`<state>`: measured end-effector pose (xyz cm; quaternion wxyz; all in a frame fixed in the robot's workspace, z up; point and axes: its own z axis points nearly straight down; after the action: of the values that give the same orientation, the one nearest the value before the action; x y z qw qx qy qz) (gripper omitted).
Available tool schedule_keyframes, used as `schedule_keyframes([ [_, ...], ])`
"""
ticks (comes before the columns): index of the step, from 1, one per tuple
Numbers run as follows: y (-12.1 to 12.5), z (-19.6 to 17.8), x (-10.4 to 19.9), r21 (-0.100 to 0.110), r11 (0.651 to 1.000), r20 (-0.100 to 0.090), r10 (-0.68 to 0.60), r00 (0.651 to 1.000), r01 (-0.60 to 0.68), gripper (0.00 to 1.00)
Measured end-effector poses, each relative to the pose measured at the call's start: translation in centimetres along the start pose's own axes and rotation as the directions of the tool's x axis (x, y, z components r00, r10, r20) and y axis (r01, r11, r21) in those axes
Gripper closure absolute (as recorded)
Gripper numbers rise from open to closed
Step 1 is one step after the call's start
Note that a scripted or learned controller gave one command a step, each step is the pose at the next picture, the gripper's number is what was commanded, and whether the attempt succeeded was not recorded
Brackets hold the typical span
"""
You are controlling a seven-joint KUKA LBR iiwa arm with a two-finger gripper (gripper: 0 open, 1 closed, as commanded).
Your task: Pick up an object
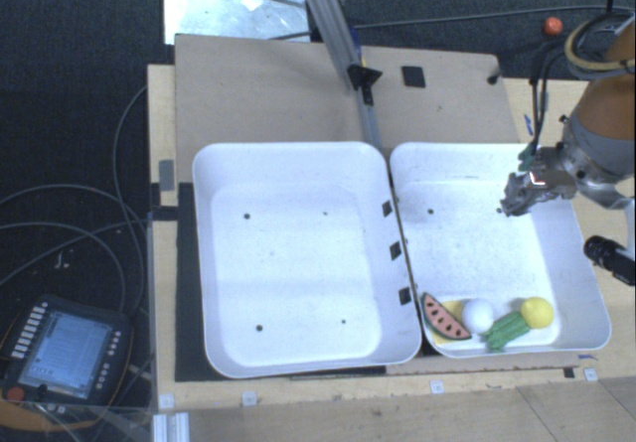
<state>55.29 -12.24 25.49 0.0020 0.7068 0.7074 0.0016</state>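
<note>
White plastic made up both bins, and the gripper (519, 200) hung over the right bin (467, 231), near its far right wall, with nothing visible between its fingers. Whether those fingers stood apart or together could not be told — they showed only as a small dark cluster below the grey wrist.

Every candidate object lay well apart from the gripper, toward the camera, crowded along the right bin's near edge. A watermelon slice (444, 317) sat farthest to the gripper's left as seen here, against the divider side. Just beside it rested a white ball (478, 314), touching or nearly touching the slice. A green piece (508, 328) — its kind too small to name — lay next, and a yellow round fruit (538, 311), perhaps a lemon, sat closest to being straight below the gripper in the view. The left bin (298, 251) lay well off to the gripper's far side.

By my reading, the task stood at the approach step: no grasp had been made. The next move would call for travel toward the near edge, then a descent over a single item. The crowding looked like the hazard — fingers coming down between neighbours might nudge one aside instead of closing on it; the yellow fruit at the row's end seemed the easiest target
</note>
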Motion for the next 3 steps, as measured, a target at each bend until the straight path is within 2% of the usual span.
schedule_keyframes([
  [2,1.3,2.7,10.3,0.005,1.0,-0.002,-0.004,1.0,0.004,1.0],
  [3,2.6,2.4,16.5,0.004,1.0,-0.002,-0.005,1.0,0.005,1.0],
])
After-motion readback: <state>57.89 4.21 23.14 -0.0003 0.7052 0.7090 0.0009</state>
